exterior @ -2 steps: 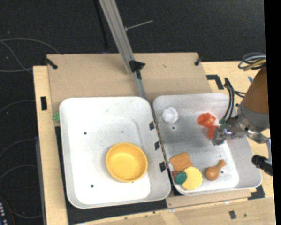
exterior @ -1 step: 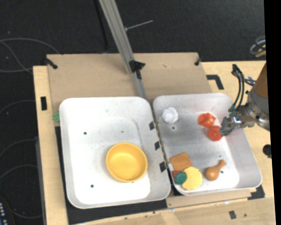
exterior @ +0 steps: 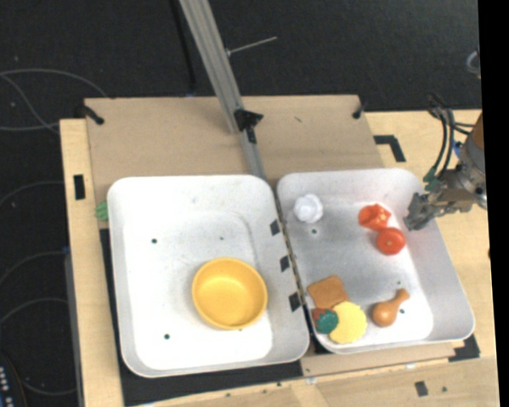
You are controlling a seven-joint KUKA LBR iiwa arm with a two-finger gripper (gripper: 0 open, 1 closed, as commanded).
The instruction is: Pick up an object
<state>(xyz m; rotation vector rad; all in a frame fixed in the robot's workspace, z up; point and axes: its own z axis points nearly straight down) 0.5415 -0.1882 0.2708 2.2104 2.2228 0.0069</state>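
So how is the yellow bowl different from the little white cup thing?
The yellow bowl is far bigger than the white cup. The bowl sits in the left bin; the cup sits in the right bin, near its top left corner. The bowl is bright yellow, the cup pale white. Both look round.

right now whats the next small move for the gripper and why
Probably a short shift further into the right bin, toward the two red objects. The gripper sits at that bin's right edge, and the round red object lies just beside it, apart from the other red piece. Nothing shows between its fingers, so centring over the round one before lowering seems sensible.
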